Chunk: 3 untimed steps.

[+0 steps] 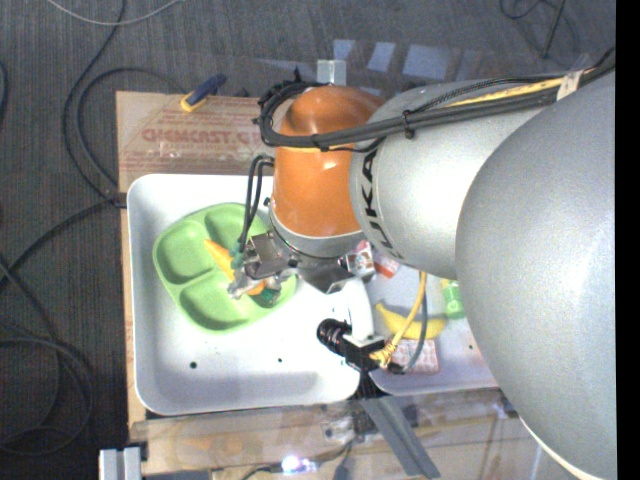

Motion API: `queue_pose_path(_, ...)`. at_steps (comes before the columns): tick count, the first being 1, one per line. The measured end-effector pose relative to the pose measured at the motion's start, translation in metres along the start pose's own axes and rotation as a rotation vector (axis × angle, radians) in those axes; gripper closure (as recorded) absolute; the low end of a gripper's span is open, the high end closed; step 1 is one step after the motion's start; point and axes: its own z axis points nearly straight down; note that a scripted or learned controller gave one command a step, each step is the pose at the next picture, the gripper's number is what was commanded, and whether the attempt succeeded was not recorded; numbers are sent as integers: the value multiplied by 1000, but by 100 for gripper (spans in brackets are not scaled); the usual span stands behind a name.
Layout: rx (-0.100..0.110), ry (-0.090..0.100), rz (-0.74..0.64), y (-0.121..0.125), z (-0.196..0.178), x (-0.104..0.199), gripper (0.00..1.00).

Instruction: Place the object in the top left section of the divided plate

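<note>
Gripper (250, 280) position: we see it low over the green divided plate (190, 268), at the plate's right edge, below the arm's orange band (315, 178). An orange object (268, 290) sits right at the fingertips; we cannot tell whether the fingers grip it or how they stand. A second orange piece (216, 251) lies on the plate just left of the gripper. Beneath the gripper, the plate rests in the left white bin (200, 378). Well right of the gripper, a banana (408, 320) lies in the other bin.
</note>
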Motion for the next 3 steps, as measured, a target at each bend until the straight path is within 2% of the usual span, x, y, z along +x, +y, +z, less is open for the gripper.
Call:
queue_pose_path(1, -1, -4, 99, 50, -87, -81, 100)
queue_pose_path(2, 1, -1, -19, 21, -3, -44, 100)
queue_pose_path(3, 0, -2, -92, -2, -3, -52, 100)
